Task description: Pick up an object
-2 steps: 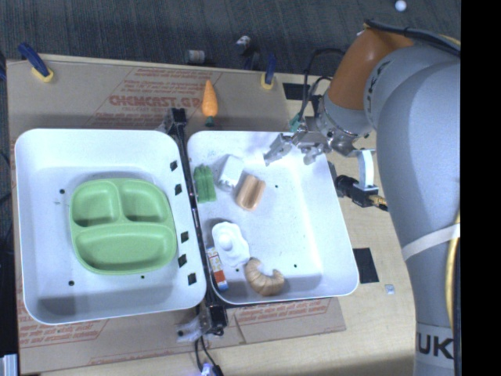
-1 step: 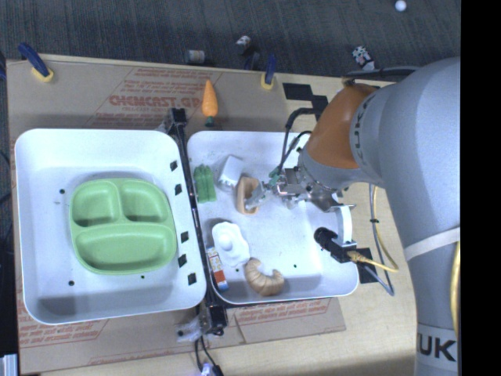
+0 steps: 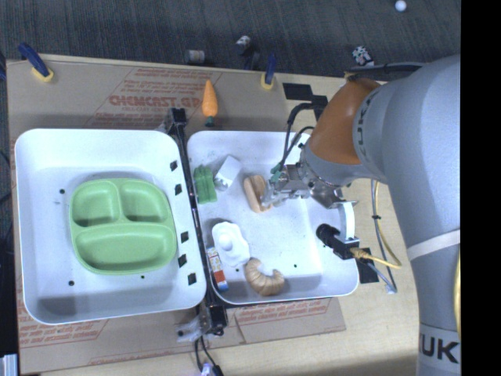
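Camera view, from above and at a slant, gives us both white bins. The left bin [image 3: 39, 210] bears a green divided plate [image 3: 121, 225]. In the right bin [image 3: 313, 284] we see the gripper [image 3: 272, 197] low beside a tan bread-like piece [image 3: 254, 192], which lies near the bin's middle, tilted along its length. We cannot tell how the jaws stand, since wrist and cables hide them, nor whether they touch the piece. Around it lie a green block [image 3: 205, 184], a small white box [image 3: 228, 171], a white bottle [image 3: 228, 244] and a croissant [image 3: 264, 279] by the front wall. An orange carrot [image 3: 210, 100] sits outside, behind the bins.

We judge the tan piece a toy food: light, likely firm plastic or foam, smooth and somewhat slippery, not fragile. We would take it across its narrow width near the middle, where the sides run closest to parallel, so it does not pivot or squirt out.
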Controlling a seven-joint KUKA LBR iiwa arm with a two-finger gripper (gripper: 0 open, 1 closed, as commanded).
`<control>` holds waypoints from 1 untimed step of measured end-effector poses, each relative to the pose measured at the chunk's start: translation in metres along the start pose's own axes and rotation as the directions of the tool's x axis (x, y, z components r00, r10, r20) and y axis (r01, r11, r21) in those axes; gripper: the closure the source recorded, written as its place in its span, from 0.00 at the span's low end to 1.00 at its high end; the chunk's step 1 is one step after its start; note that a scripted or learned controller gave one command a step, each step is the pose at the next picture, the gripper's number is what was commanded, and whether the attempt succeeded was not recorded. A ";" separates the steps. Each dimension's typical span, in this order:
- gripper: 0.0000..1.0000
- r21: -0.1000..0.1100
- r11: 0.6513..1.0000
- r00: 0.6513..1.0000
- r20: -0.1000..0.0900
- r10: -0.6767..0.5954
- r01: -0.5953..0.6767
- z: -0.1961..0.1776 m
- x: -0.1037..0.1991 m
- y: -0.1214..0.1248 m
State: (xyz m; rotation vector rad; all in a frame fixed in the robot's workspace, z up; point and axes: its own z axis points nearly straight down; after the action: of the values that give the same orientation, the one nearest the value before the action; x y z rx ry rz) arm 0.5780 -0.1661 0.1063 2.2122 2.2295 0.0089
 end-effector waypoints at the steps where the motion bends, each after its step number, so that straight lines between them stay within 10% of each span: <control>1: 1.00 0.005 1.000 1.000 0.004 0.004 -0.004 -0.095 -0.017 -0.081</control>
State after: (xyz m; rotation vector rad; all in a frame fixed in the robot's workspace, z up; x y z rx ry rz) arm 0.4965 -0.1836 0.2012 2.2171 2.2261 -0.0010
